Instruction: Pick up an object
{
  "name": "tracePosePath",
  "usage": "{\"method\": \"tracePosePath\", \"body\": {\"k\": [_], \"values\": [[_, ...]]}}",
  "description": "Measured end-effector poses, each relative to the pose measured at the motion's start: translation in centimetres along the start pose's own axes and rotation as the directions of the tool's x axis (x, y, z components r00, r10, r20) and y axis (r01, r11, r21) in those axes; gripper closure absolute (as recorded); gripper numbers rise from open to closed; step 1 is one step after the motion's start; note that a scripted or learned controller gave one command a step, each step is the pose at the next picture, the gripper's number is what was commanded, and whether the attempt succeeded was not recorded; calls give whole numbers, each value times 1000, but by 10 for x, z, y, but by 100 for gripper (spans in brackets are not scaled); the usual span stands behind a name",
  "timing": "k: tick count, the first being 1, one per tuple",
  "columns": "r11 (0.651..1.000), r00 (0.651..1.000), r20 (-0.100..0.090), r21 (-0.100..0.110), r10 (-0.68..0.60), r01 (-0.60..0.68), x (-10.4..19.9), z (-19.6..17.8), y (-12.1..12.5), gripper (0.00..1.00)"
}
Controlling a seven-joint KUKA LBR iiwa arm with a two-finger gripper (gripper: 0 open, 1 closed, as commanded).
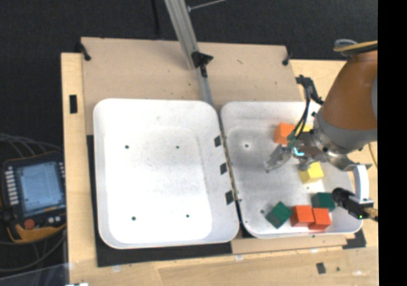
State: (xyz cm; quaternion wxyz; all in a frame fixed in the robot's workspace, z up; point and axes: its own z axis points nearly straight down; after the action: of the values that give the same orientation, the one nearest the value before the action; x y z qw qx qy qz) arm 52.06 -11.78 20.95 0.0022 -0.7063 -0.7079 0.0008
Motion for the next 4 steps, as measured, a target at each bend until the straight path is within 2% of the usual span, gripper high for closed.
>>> {"method": "tracePosePath", "body": {"k": [1,3,4], "values": [[1000,1000,1,-6,3,-3,0,-2,1,0],[1000,1000,3,1,4,-4,-16,96,-15,0],[1000,1000,4,-6,4,-4,-18,112,-14,0]]}}
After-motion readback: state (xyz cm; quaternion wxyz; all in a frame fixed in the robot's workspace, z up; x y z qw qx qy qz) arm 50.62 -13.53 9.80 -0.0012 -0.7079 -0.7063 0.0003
